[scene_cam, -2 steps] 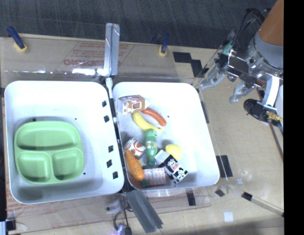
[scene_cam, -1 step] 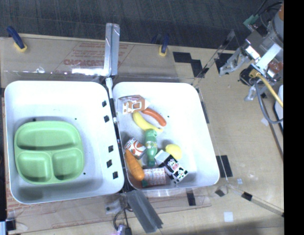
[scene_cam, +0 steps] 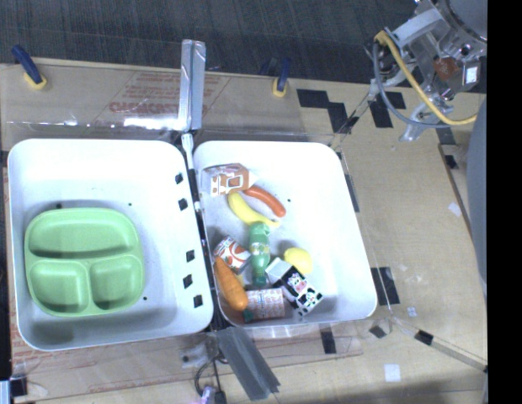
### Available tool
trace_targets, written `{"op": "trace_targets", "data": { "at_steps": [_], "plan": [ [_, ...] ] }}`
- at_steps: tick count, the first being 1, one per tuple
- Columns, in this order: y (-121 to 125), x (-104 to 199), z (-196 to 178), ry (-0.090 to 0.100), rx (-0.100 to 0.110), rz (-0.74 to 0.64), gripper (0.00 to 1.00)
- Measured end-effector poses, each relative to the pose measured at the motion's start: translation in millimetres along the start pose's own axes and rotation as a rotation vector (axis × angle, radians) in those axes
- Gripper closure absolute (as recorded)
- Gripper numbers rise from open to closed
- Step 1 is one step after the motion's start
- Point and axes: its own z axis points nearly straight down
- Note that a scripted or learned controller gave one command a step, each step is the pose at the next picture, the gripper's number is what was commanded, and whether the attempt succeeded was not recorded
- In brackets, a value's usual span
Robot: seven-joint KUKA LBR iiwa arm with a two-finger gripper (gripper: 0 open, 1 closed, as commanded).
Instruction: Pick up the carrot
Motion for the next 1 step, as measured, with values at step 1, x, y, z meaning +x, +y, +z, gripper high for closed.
{"op": "trace_targets", "data": {
  "at_steps": [1],
  "plan": [
    [22.5, 15.4, -0.6, 0.001, 0.000, 0.054, 0.00]
  ]
}}
